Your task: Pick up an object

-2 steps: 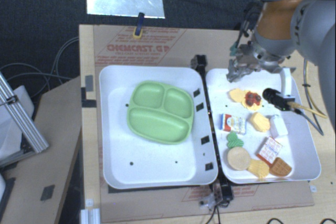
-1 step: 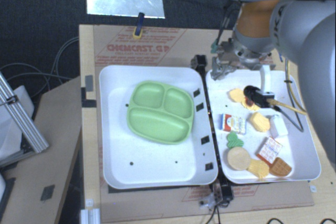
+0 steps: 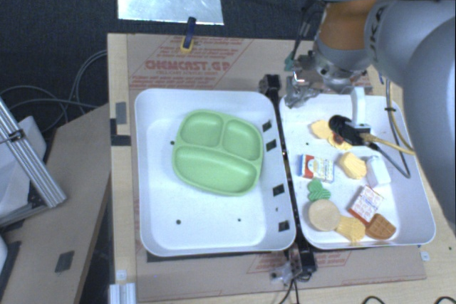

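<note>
Though its open-or-shut state cannot be told, gripper [image 3: 302, 87] above right bin [image 3: 420, 210] of toy food, beside green tray [image 3: 217, 153]

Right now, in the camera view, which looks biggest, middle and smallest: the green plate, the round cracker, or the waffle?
1. green plate, by far the largest.
2. round cracker.
3. waffle, only a bit smaller than the cracker, so those two are close.
</note>
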Action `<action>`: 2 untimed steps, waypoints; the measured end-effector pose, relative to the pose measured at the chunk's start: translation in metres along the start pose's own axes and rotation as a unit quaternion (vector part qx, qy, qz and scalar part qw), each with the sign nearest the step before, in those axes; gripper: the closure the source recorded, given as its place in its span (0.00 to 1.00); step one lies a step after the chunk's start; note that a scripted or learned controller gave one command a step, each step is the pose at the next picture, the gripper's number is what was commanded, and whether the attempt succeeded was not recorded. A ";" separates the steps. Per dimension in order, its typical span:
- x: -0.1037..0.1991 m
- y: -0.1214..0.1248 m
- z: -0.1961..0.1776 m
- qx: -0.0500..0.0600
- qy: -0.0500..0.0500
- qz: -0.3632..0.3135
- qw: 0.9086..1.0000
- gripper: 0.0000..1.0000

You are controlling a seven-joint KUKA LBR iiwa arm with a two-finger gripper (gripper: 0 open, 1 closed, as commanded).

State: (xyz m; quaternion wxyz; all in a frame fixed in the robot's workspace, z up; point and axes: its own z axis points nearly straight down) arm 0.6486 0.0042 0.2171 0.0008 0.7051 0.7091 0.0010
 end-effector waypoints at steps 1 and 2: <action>-0.009 -0.001 -0.018 0.000 0.000 0.002 1.000 1.00; -0.002 0.004 -0.015 -0.001 0.000 0.000 1.000 1.00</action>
